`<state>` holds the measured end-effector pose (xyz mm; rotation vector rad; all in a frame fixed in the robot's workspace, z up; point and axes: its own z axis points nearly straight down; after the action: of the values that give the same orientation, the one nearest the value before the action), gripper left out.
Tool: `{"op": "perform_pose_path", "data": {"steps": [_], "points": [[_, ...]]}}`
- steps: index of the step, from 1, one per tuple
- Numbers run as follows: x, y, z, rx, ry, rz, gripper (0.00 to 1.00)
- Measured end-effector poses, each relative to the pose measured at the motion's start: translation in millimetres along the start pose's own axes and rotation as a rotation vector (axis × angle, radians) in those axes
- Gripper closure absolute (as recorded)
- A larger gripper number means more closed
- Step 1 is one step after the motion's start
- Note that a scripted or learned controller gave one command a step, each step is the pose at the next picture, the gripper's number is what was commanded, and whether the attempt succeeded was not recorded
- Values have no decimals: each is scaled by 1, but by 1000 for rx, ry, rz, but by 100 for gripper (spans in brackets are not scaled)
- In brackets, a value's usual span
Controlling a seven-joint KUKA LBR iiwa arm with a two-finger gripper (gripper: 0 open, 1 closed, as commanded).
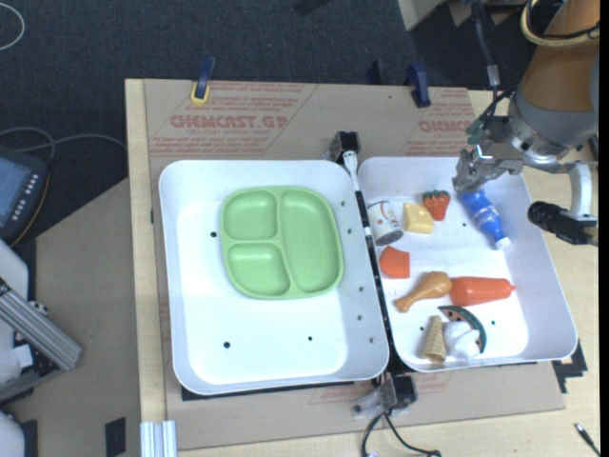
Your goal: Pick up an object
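Nearest the camera lies a cone (434, 338) beside a white-and-dark toy (463, 334), then a drumstick (422, 291) and carrot (481, 290). My gripper (473, 171) hangs at the right bin's (550, 305) far side, right above the blue bottle (484, 216); whether it is spread or closed I cannot tell. That bottle lies on its side, tilted, near the strawberry (437, 203). I judge it light, stiff, smooth plastic, likely to roll, so I'd grip across its middle.
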<state>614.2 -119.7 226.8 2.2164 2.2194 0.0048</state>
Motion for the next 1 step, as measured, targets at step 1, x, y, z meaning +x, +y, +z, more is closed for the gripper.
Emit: {"op": "perform_pose_path", "data": {"steps": [1], "points": [[31, -33, -3, 9, 3, -2, 100]]}}
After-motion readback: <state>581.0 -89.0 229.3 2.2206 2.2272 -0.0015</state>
